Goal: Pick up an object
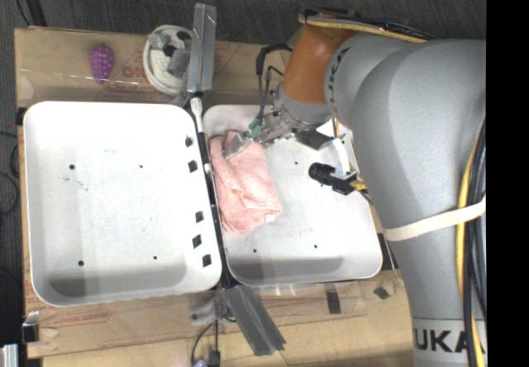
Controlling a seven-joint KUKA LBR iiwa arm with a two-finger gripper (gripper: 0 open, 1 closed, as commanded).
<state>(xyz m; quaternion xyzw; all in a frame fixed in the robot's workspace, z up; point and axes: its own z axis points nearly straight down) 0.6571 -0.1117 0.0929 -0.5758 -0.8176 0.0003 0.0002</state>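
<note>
A crumpled pink cloth (245, 188) lies in the right bin (331, 233), against its left wall. My gripper (238, 140) is low over the cloth's upper end, at or just above the fabric, near the bin's back left corner. The grey arm with its orange band reaches in from the right and covers the bin's back right part. From this angle I cannot see whether anything is in the gripper's grasp.
The left bin (107, 200) sits beside the right one, with a divider bearing black clips between them. Behind the bins on the bench are a purple grape-like toy (102, 62) and a white coiled object (168, 59).
</note>
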